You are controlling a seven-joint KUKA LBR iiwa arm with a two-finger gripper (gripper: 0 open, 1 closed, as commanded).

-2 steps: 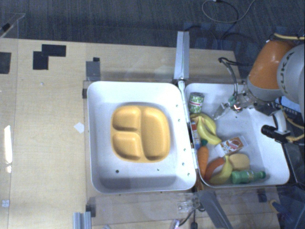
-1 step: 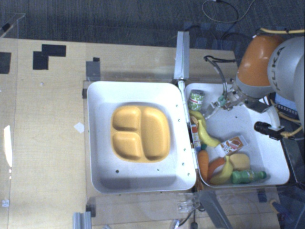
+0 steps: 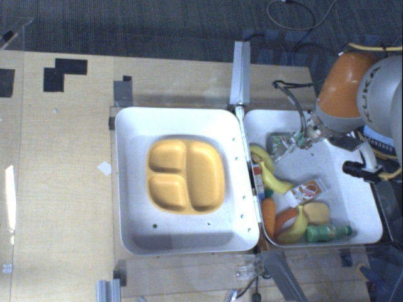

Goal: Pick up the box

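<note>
A glossy green bottle (image 3: 328, 233) lies below the flat carton box (image 3: 305, 191); end effector (image 3: 305, 138) state unclear.

Pale wooden table (image 3: 63, 187) fills left and centre. Black rectangular tape marks (image 3: 63, 72) near its far-left corner. Dark blue-grey ribbed carpet floor (image 3: 138, 14) runs beyond table's far edge. Thin looping cable (image 3: 291, 14) lies on carpet at upper right. Grey metal upright bracket (image 3: 240, 73) stands at table's far edge. Bright glare streak (image 3: 11, 197) at left edge.

The wooden bench (image 3: 63, 187) bears two white bins (image 3: 132, 187) side by side
</note>
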